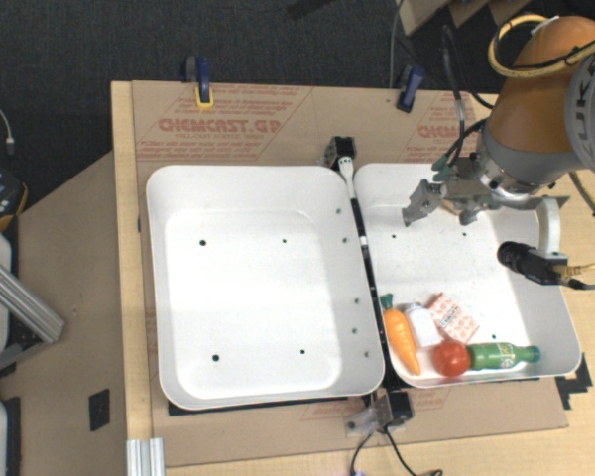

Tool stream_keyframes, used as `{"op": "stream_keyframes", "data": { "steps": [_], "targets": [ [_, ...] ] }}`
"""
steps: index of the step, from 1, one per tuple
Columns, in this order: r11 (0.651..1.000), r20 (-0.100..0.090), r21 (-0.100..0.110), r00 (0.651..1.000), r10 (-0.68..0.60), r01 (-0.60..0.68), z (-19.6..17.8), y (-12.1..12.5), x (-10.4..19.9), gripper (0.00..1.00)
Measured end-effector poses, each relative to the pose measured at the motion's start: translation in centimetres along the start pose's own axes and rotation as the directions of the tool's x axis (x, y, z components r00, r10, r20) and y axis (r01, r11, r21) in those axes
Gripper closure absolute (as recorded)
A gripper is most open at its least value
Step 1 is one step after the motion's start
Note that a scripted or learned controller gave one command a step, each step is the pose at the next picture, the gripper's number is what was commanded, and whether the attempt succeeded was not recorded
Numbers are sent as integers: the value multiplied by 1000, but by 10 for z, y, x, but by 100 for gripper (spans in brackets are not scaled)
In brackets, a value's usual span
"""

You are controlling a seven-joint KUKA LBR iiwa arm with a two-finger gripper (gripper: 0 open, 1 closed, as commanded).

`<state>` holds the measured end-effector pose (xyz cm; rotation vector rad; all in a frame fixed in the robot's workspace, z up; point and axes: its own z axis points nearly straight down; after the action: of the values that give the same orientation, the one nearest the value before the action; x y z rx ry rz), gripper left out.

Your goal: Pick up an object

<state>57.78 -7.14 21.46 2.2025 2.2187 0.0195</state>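
Bench: brown board on dark floor, 2 shallow white bins side by side, left bin (248,286) bare, right bin (535,305) holding the lot.

Targets sit bunched in the right bin's near corner, at about 6 o'clock from my gripper (441,198): carrot (402,338) against the dividing wall, red tomato (452,359) just beside it at 3 o'clock, green bottle (501,355) lying flat beyond that, a red-patterned white packet (448,317) at their 12 o'clock edge, touching or overlapping the pile.

Risks, my judgement: items crowd each other, so a descent could land on 2 at once or wedge against the wall; the tomato may roll, the bottle may slip.

My gripper hangs over the bin's far half, well apart from the pile, touching nothing I can make out. Fingers' spread: cannot tell from this angle.
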Motion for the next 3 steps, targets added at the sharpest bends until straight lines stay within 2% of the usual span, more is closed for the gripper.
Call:
{"op": "stream_keyframes", "data": {
  "steps": [1, 2, 3],
  "targets": [
    [1000, -5, 24, 1000, 4, -4, -20, -74, 40, 0],
    [1000, -3, 13, 1000, 1, -1, -69, -58, 92, 0],
    [999, -2, 34, 1000, 11, -11, 33, -102, 76, 0]
  ]
}}
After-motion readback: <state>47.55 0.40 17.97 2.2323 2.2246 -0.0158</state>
